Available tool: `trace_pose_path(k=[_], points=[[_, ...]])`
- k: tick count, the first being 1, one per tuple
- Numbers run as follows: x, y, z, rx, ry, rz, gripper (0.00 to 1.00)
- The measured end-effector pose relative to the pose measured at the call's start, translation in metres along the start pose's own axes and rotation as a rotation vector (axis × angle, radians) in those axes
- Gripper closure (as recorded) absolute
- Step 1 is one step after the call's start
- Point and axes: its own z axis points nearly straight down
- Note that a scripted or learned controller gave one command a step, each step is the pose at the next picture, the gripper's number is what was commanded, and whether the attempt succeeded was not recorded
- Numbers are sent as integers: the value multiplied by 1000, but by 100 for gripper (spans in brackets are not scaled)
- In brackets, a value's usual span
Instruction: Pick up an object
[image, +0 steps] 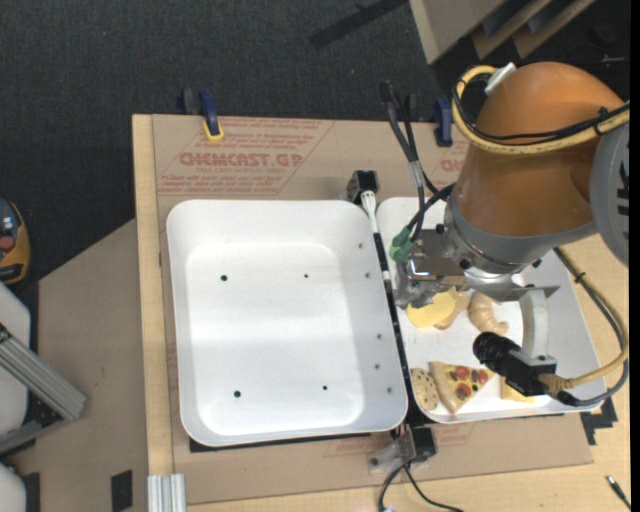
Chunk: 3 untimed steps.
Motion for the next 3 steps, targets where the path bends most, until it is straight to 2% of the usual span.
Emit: trace_pose_path(k=[1,2,3], points=[[-96,1,11,-9,-3,18,100],[-36,2,65,-6,0,4,100],[28,51,-81,-34,2,0,100]])
